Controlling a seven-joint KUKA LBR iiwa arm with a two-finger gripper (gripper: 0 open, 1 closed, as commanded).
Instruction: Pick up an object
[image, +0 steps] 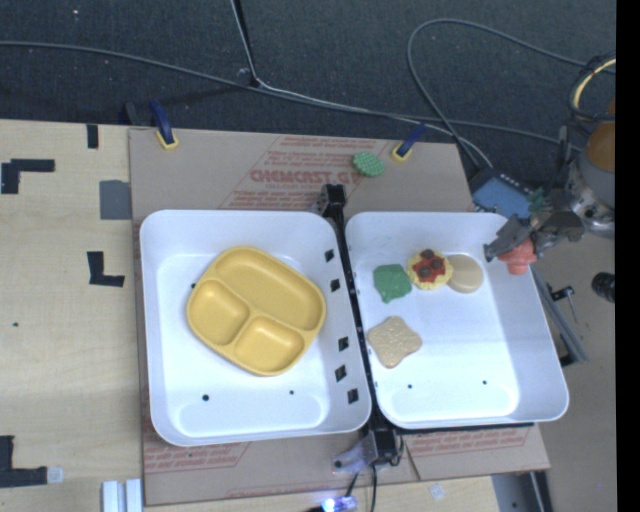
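A yellow divided plate (256, 310) is sitting in the white left bin (165, 300). In the white right bin (520, 370), a green piece (392, 282), a yellow piece topped with red and dark spots (430, 269), a cream round (465, 273) and a tan toast shape (394, 341) are lying. A red-orange item (519, 259) is showing at the tool (512, 245). Another green piece (368, 164) is lying on brown, red-lettered cardboard (290, 175).

The arm (598, 170) at the right edge is grey metal with an orange band above the wrist. Dark cables loop around it, and its gripper (515, 245) has dark, slender fingers.
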